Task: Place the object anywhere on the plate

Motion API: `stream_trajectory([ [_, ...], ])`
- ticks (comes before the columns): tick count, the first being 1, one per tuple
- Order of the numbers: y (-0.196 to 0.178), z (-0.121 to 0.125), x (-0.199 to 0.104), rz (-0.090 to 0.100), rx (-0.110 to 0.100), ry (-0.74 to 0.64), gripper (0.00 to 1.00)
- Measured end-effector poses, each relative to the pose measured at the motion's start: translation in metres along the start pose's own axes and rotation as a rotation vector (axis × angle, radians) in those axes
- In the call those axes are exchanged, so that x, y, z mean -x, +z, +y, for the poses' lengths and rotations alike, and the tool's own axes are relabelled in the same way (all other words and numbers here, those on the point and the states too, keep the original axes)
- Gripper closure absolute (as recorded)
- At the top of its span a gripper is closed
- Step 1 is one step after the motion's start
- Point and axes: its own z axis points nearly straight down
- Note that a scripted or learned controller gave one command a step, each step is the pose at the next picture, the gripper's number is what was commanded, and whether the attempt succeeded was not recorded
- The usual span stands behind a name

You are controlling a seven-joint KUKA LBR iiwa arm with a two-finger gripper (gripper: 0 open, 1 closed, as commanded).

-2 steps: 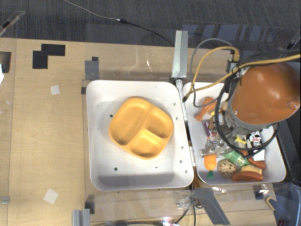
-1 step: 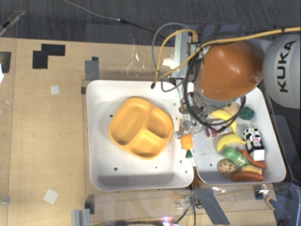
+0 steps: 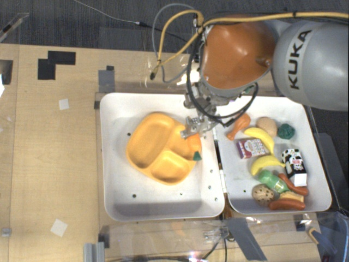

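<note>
One toy carrot (image 3: 191, 144) sits at the yellow plate's (image 3: 150, 146) right rim beneath the gripper (image 3: 194, 127), so placement looks nearly finished, though I cannot tell how the jaws stand.

From my station the one word I can read is "KUKA", in dark capitals running up the side of the grey arm (image 3: 311, 59) at the upper right. A small purple packet (image 3: 250, 147) in the right bin carries a pale label, but its print is too small to make out.
</note>
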Motion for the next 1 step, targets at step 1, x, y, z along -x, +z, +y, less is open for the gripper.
stream_trajectory([
  [1,0.0002,0.0001,-0.0027,0.001,0.001,0.004,0.00],
])
